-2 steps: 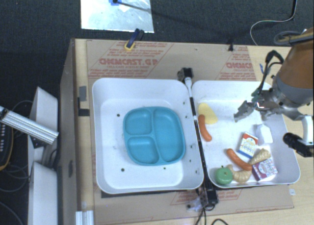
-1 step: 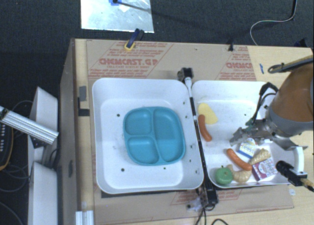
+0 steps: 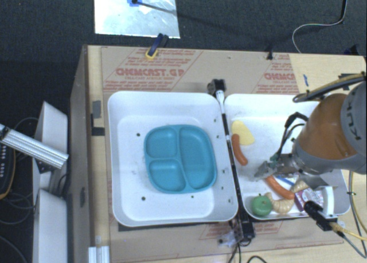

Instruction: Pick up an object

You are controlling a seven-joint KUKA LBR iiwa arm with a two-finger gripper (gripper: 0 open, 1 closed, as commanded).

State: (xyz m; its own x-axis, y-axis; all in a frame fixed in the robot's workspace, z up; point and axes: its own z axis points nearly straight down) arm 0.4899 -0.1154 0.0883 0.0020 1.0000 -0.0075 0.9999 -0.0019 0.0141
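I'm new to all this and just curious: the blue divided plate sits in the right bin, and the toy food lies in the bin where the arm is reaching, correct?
Not quite. The camera view shows the blue divided plate in the left bin, not the right one. The rest holds: the toy food, like the green apple, lies in the right bin, where the arm reaches.

Dark carpet floor [image 3: 46, 27], cardboard-topped bench [image 3: 189, 67]

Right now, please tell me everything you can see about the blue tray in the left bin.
The blue tray is a rounded rectangle of smooth, plastic-looking light blue, divided by raised ridges into three compartments: one tall on its right, two smaller on its left. It lies flat, slightly turned, near the middle of the left bin, resting on the bin floor. Nothing lies in it or touches it otherwise.
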